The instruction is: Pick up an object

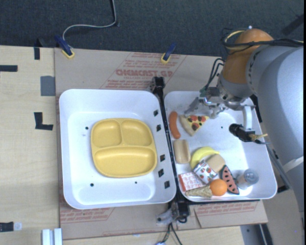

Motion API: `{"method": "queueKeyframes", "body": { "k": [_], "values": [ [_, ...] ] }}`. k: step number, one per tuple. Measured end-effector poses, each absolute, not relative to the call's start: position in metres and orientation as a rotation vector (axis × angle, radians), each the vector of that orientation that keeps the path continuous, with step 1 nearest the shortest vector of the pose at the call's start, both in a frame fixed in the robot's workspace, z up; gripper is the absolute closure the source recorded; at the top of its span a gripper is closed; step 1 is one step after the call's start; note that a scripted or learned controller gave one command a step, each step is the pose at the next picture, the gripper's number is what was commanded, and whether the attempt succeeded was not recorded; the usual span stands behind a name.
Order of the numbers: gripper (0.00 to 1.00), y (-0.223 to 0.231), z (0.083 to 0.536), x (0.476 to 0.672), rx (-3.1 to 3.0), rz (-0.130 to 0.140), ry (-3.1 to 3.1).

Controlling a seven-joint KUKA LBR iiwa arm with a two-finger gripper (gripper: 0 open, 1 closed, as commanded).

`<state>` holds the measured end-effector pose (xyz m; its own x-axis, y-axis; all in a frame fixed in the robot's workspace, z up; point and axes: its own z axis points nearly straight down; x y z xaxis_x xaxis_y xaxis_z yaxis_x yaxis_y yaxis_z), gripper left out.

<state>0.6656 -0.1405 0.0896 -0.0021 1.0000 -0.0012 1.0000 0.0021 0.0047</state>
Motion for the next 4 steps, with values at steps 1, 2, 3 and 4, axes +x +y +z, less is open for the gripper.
{"method": "queueKeyframes", "body": {
  "k": [1, 2, 3, 4],
  "values": [
    [0.00, -0.107, 0.087, 0.670, 2.216, 0.001, 2.219],
    [1.00, -0.106, 0.098, 0.670, 2.213, 0.002, 2.219],
    [0.00, -0.106, 0.097, 0.670, 2.213, 0.001, 2.219],
    [0.00, -0.094, 0.085, 0.668, 2.219, -0.002, 2.221]
  ]
}}
